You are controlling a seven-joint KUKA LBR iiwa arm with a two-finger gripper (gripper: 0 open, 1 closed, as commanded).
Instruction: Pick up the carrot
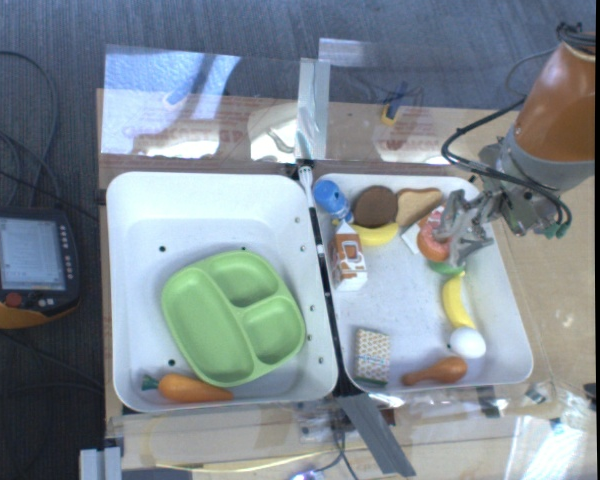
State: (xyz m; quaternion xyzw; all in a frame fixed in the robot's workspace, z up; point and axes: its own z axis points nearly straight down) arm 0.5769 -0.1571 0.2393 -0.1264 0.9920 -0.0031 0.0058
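Observation:
The carrot is orange with a small green tip. It lies on its side in the front left corner of the left bin, just below the green divided plate. My gripper hangs over the far right part of the right bin, above a red tomato-like item. It is a whole bin's width away from the carrot. Nothing shows as held.
The right bin holds a blue cap, a brown round item, two bananas, a small carton, a white egg, a patterned block and a brown drumstick shape. A teach pendant lies left of the bench.

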